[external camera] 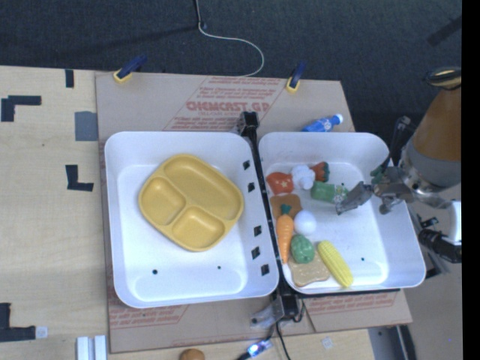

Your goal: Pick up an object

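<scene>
The shallow white right bin is crowded along its left wall by toy food: a red tomato, an orange carrot, a green broccoli piece and a yellow corn cob. Its right half lies bare. In the white left bin, a yellow compartment plate fills the middle, leaving the near edge open.

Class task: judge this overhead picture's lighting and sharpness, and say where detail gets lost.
Camera view: soft, even light with faint shadows; the white bins look bright, nearly washed out; the toy food is small and slightly soft; the end effector is dark and blurred, so its fine detail is unreadable.
</scene>
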You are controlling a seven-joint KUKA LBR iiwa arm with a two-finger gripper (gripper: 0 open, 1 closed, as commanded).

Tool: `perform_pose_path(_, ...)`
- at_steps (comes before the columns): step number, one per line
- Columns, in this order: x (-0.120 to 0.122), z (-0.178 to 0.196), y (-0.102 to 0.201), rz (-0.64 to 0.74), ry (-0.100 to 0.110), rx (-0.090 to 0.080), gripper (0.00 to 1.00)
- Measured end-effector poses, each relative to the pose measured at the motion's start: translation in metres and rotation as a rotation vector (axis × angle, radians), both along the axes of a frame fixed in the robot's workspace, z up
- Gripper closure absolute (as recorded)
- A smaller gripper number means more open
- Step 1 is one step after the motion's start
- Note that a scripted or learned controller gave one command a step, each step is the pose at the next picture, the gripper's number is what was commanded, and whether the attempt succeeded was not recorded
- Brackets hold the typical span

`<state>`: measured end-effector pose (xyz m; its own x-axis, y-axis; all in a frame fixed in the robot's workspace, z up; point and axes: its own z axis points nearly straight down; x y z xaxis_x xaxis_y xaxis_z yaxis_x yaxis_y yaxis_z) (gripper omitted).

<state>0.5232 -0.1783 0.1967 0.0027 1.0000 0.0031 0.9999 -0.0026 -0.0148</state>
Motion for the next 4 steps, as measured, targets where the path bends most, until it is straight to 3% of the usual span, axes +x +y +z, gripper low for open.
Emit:
perform_pose_path(1, 0.003, 0.007, 0.0, 0.003, -0.012, -0.003, 0.0)
perform_pose_path(3, -0.003, -0.109, 0.007, 0.003, -0.01, -0.003, 0.0)
perform_pose_path(4, -0.003, -0.097, 0.008, 0.005, -0.011, -0.002, 1.0)
